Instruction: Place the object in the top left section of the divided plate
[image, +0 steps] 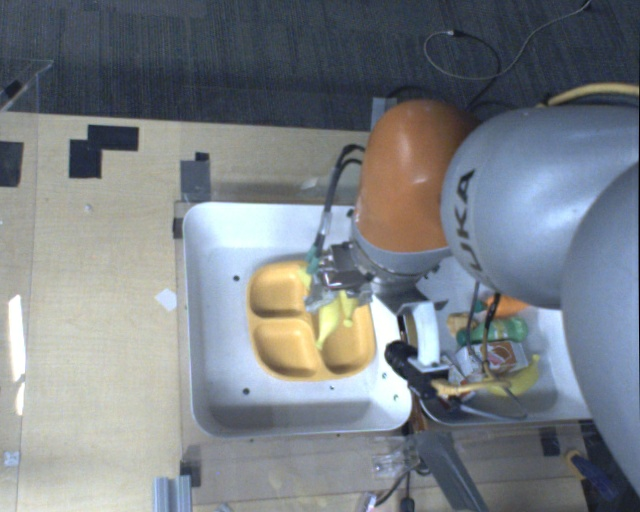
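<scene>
Left bin (215, 330): one, white and shallow, holding one yellow divided plate (290, 345) with three sections in view.
Object (335, 312): one yellow-green piece, lying over the plate's right side, just below the gripper.
Gripper (335, 280): one, over the plate's far right part; whether it is spread or closed I cannot tell.
Arm (520, 190): one, grey with an orange band, reaching in from the right.
Right bin (560, 398): one, holding a clutter of several small items, among them a banana (520, 378).
</scene>
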